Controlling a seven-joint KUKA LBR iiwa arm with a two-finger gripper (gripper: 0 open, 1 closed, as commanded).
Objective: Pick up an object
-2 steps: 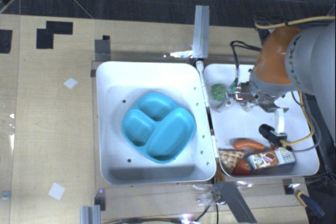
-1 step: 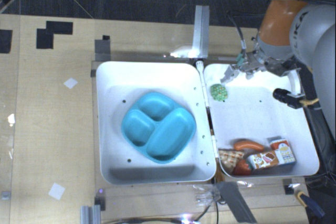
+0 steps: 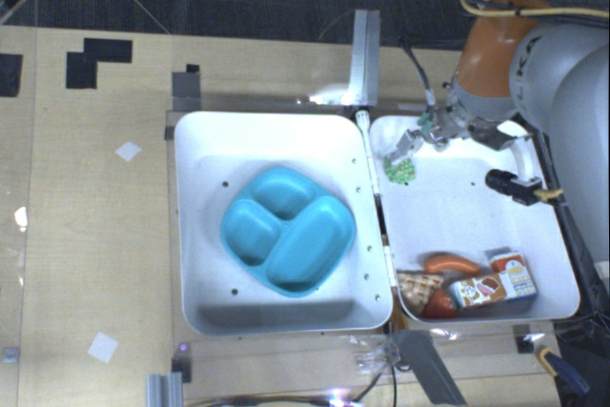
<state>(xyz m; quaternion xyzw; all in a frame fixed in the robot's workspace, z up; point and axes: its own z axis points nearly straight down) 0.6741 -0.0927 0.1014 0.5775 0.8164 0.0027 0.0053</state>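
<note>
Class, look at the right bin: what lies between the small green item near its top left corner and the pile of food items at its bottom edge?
In the camera view, nothing: bare white floor of the right bin separates the green item from the food pile.

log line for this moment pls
arm: over right white bin | gripper: above small green object, far-left corner | blue sectioned plate: left white bin | grasp: not seen

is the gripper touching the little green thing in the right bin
Cannot tell. In the camera view the gripper sits just above the green object, with no plain gap or contact visible between them.
</note>
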